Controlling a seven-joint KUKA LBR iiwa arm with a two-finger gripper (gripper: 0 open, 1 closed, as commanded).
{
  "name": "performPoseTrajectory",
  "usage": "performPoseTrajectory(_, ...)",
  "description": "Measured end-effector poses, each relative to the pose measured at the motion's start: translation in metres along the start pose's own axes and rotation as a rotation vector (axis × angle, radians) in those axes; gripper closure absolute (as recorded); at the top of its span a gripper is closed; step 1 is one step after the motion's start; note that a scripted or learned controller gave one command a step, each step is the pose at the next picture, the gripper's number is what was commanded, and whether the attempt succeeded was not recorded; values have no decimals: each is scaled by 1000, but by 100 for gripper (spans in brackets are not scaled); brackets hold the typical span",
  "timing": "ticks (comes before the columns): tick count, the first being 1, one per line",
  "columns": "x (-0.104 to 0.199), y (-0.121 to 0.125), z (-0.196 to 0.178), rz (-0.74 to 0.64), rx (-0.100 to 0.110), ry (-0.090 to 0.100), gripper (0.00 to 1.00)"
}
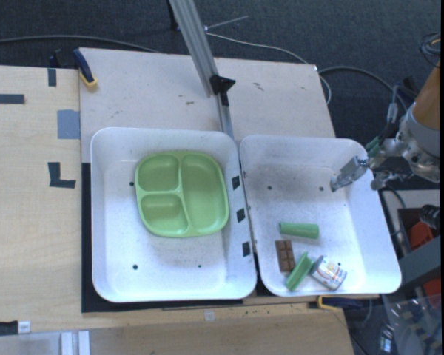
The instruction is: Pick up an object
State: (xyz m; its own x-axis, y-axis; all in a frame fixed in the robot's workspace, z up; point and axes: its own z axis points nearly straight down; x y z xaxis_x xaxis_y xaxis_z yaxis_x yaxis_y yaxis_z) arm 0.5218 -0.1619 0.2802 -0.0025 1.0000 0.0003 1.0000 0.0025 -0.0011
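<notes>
The right bin (370,231) holds several small items near its front. A green cylinder (299,231) lies on its side. Below it are a brown chocolate bar (285,254), a slanted green stick (298,271) and a small silver can (328,274). My gripper (349,174) hangs over the right bin's back right part, up and to the right of the green cylinder and apart from all the items. Nothing shows in its grasp.
The left bin (111,220) bears a light green divided plate (182,193). A metal rail (196,39) slants down to the seam between the bins. The arm's wrist and cables (411,150) crowd the right bin's right rim.
</notes>
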Motion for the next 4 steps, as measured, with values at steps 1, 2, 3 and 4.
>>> performPoseTrajectory(1,0,0,0,0,0,0,0)
performPoseTrajectory(2,-7,-6,59,2,6,1,0)
performPoseTrajectory(3,-10,-8,123,2,7,1,0)
performPoseTrajectory(4,-4,-2,180,3,0,-1,0)
